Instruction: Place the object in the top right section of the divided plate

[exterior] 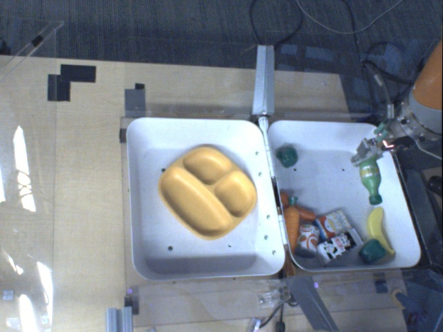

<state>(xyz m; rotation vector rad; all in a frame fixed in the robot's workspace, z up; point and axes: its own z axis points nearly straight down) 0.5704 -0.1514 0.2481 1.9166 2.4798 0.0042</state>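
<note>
— Yellow plastic is catching my eye first: the divided plate (208,191) is sitting in the left bin (145,206), turned at a slant, with one long section and two smaller ones. Where is the pincer hanging?

— The gripper (370,151) is hovering over the right bin (325,140), near its far right wall, just above the green bottle (371,180). Its metal tip is appearing to meet the bottle's cap end, but whether the fingers are gaping or pinched I cannot tell (too small and blurred).

— So the bottle is the object?

— I am judging so, since it is lying directly under the tip. It is lying on the bin floor, not lifted. Its long axis is running from the gripper down toward the camera, with the pale body nearest the tip and the darker green end pointing at the banana (378,228).

— And which way is the carry going?

— Leftward across the divider between the bins. The plate is lying well apart from the bottle, to its left, and the plate's top right section (234,187) is the one nearest the divider, so I am guessing the reach is a short one for the arm.

— Anything crowding it?

— Not closely. The carrot (292,221), the small cartons (331,235) and the dark green ball (287,156) are all lying apart from the bottle.
</note>
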